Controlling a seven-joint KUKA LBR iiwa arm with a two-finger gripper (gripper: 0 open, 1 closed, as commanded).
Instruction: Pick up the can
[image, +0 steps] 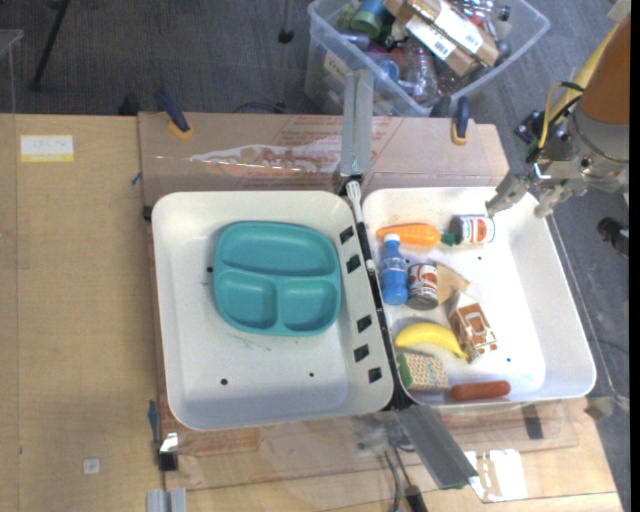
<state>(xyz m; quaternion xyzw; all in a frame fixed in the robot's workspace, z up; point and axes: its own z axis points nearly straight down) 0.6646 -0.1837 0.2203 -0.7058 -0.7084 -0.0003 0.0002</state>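
I see the fingers (523, 197) spread, holding nothing, over the right bin (560, 300) edge; can (424, 285) lies well below-left of them.

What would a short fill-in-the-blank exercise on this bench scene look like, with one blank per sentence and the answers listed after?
1. The teal divided tray lies in the ____ bin as the camera sees it.
2. The yellow banana lies in the same bin as the ____ carrot.
3. The gripper hovers near the right bin's ____ corner.
4. The blue bottle lies between the divider and the ____.

Answers: left; orange; top right; can
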